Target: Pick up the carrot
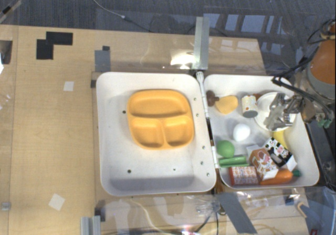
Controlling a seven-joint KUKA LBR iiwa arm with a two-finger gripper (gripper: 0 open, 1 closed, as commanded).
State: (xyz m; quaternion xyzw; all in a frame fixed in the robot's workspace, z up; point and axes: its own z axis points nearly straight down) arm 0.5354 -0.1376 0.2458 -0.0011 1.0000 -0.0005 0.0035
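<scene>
The carrot (280, 176) is orange with a green tip and lies along the front edge of the right bin (314, 172), beside a small carton. My gripper (276, 118) hangs over the right bin's back right part, well behind the carrot and apart from it. Its metal fingers point down over a white cup-like item.
The left bin (113, 139) holds a yellow divided tray (159, 118). The right bin is crowded: a yellow-tan piece (227, 104), a small can (248, 104), a white egg (241, 132), a green ball (226, 148), a green stick (232, 161), a printed carton (251, 174), a black-and-white item (276, 148).
</scene>
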